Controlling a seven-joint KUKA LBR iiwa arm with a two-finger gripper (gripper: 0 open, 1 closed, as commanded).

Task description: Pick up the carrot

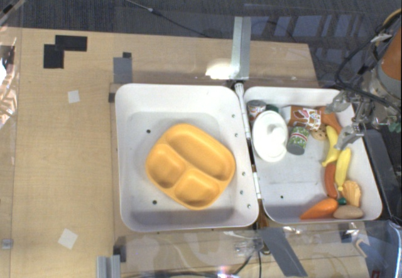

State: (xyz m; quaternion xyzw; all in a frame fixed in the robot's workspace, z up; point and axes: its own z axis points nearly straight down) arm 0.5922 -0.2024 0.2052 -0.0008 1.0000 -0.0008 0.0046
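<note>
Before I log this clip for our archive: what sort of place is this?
Probably a robot manipulation lab bench: two shallow white bins, the left bin holding a yellow divided plate, the right bin toy food such as a carrot and banana.

Arm at right edge, end effector (352, 121) reaching leftward, low, nothing visibly between fingers

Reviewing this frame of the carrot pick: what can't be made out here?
- Metal two-finger gripper, camera view: too small to tell open or shut.
- Brown printed packet: print too small to read; a small dark can overlaps its lower edge.
- Orange tapered carrot: its right end is hidden behind a tan potato-like piece.
</note>
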